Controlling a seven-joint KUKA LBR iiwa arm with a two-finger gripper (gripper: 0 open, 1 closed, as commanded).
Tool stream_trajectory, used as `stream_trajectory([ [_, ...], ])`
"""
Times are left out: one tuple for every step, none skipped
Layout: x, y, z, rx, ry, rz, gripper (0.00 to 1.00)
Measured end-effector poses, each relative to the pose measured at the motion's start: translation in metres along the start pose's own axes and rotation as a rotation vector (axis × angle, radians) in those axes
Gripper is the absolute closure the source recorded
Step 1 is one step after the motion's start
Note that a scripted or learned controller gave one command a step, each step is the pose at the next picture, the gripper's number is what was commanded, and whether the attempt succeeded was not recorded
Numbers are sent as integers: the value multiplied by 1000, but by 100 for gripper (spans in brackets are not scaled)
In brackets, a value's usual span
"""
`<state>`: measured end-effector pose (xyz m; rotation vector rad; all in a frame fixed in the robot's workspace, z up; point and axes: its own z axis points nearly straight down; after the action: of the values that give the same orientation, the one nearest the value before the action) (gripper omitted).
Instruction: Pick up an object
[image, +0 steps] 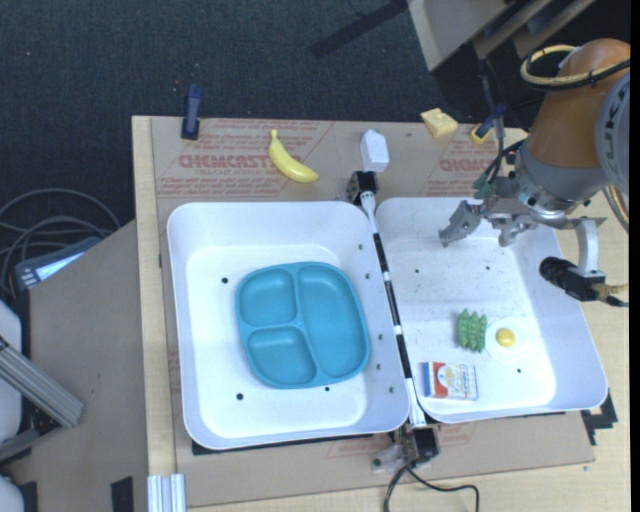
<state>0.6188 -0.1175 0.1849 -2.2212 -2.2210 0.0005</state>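
My gripper (482, 229) hangs over the far part of the right bin (430, 215), its two grey fingers spread apart with nothing between them. Near the bin's front lie a green bumpy toy (471, 329), a small white and yellow egg-like piece (504, 338) just right of it, and a flat red, white and blue packet (449, 380) at the front edge. All three sit well in front of the gripper.
The left bin (200, 235) holds a blue divided plate (300, 323). Behind the bins on the cardboard lie a yellow banana (289, 160), a white block (375, 150), a yellow chunk (438, 123) and a blue clip (190, 110). A ridge (385, 290) separates the bins.
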Motion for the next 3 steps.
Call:
stream_trajectory([
  [-3,-48,95,2,1,1,0],
  [-1,-108,100,-1,0,1,0],
  [-1,-108,91,-2,-1,2,100],
])
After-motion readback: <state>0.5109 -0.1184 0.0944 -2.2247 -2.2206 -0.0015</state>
